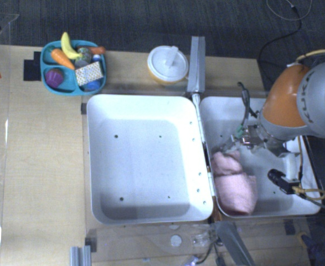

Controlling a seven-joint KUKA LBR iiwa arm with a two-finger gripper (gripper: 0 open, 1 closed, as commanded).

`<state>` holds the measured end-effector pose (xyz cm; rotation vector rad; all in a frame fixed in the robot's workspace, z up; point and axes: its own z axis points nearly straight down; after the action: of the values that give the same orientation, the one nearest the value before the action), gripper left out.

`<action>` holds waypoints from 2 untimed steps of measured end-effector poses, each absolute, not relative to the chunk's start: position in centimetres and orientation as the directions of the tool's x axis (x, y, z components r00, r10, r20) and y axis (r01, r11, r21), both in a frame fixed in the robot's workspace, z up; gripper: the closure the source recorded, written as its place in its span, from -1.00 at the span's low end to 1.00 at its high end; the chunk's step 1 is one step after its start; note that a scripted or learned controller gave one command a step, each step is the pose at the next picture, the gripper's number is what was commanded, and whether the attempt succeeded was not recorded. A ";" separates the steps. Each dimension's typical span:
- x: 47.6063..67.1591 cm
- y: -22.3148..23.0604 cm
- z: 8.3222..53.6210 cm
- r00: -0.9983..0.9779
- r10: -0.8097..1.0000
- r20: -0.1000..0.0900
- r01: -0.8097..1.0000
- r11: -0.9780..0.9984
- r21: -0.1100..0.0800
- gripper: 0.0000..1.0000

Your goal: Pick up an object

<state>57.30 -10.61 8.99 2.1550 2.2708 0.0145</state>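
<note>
- We see the end effector point(235, 143) low in the right bin point(228, 111), just above the pink cloth point(234, 186).
- Grip state: we cannot tell.
- Cloth lies against the bin's left wall.

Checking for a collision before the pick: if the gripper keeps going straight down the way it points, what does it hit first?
Most likely the pink cloth in the right bin. The gripper sits just above its upper end, though depth is hard to judge here.

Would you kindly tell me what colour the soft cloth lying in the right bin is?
Pale pink; the cloth shows best in the camera view, against the right bin.
</note>
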 end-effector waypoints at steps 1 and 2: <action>57.6 -10.6 10.3 -0.054 0.999 -0.004 0.998 0.054 0.023 1.00; 57.6 -10.6 10.2 -0.054 0.999 -0.004 0.998 0.054 0.023 -1.00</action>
<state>57.60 -10.62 10.24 2.1484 2.2668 0.0215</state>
